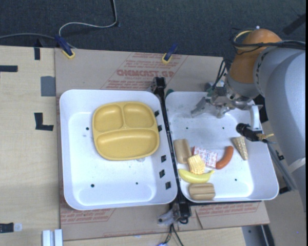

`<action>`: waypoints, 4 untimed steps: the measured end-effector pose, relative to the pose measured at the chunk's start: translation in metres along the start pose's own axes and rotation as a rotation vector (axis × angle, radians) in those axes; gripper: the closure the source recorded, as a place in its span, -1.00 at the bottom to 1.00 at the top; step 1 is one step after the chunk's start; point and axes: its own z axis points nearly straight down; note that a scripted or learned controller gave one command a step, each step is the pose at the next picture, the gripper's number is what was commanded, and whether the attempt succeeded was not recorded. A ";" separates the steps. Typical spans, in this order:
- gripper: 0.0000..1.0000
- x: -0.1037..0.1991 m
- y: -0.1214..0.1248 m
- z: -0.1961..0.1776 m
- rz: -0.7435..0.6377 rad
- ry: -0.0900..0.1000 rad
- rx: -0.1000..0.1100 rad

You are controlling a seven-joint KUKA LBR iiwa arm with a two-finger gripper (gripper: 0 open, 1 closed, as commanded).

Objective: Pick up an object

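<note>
The pick looks barely begun: the hand (211, 106) hangs spread and holding nothing over the bare upper part of the right bin (264, 186), while the sausage (225, 158), banana (195, 177) and other toy foods lie ungrasped lower down

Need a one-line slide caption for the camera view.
KUKA gripper hovers above the right bin beyond a banana and sausage; yellow divided plate sits in the left bin.
</note>
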 end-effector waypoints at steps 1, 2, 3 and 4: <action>-1.00 0.040 -0.001 0.001 0.000 0.001 0.003; -1.00 0.057 -0.116 0.000 0.003 0.001 0.005; -1.00 0.066 -0.115 -0.001 0.003 -0.001 0.000; 1.00 0.066 -0.114 -0.011 0.003 -0.002 -0.004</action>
